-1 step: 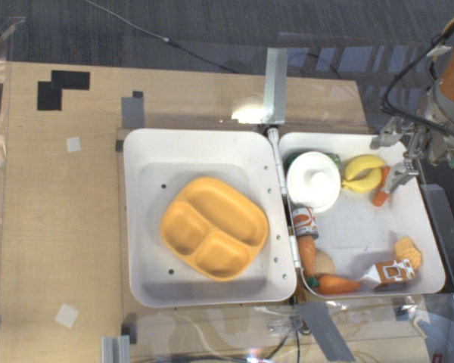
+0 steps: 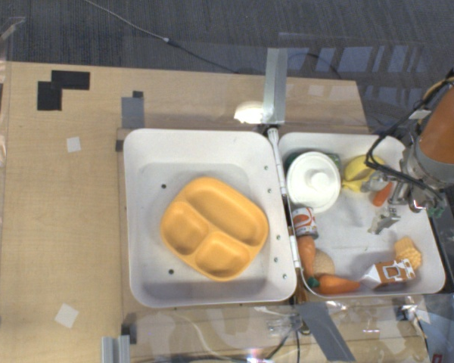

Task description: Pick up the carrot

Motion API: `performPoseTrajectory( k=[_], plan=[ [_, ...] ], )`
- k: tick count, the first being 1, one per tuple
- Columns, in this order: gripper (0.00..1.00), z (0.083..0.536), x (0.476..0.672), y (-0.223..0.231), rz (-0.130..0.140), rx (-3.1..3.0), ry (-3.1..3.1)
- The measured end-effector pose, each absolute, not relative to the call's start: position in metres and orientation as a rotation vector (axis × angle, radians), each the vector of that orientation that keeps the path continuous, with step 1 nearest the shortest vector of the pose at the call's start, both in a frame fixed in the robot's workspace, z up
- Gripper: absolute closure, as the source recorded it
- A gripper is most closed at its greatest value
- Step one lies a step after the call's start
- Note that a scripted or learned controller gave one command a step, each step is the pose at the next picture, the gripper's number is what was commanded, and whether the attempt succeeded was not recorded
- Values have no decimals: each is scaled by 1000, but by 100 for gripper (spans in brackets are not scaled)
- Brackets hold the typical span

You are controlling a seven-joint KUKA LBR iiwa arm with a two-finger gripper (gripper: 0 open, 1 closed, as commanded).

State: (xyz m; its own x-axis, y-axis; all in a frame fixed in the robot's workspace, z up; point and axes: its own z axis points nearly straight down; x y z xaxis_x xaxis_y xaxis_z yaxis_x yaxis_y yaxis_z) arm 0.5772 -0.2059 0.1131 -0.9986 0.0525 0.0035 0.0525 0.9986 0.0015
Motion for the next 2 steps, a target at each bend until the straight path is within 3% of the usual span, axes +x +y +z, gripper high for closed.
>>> performPoseTrajectory(
  k=[1, 2],
  plan=[
    [0, 90, 538, -205, 5, -118, -3155],
    [100, 103, 542, -204, 10, -106, -3164]
  ],
)
